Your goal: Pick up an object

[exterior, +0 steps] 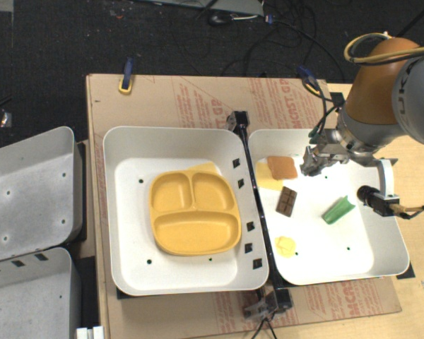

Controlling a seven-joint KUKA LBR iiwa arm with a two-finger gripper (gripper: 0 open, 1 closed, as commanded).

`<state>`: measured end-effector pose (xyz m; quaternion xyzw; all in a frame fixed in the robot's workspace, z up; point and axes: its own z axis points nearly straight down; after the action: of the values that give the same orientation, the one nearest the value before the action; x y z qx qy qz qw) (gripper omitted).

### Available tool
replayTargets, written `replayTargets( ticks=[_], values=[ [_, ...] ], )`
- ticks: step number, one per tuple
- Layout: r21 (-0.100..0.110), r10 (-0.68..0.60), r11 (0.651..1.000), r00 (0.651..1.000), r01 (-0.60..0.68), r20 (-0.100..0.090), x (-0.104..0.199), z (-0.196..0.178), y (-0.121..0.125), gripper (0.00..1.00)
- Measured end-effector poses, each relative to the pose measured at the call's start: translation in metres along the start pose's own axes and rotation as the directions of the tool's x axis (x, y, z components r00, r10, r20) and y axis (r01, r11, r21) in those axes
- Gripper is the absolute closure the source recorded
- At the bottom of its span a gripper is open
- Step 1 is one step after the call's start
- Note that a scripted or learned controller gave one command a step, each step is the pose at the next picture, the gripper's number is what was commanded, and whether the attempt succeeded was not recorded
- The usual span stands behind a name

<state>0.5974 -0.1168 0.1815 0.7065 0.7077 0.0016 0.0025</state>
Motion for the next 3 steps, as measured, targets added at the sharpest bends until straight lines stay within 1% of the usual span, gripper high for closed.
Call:
replayTargets(
  ticks=[1,2,3],
  values=[
    [-0.001,0.000,1.000,1.000,0.000,0.000,0.000,-0.054,0.002,1.00],
    [0.006,-0.005,1.000,1.000,0.006,-0.003,0.055,-0.043,0.004,1.00],
    [0.006,-0.006,1.000,1.000,0.006,-0.003,0.114,-0.037,0.005,1.00]
  ],
)
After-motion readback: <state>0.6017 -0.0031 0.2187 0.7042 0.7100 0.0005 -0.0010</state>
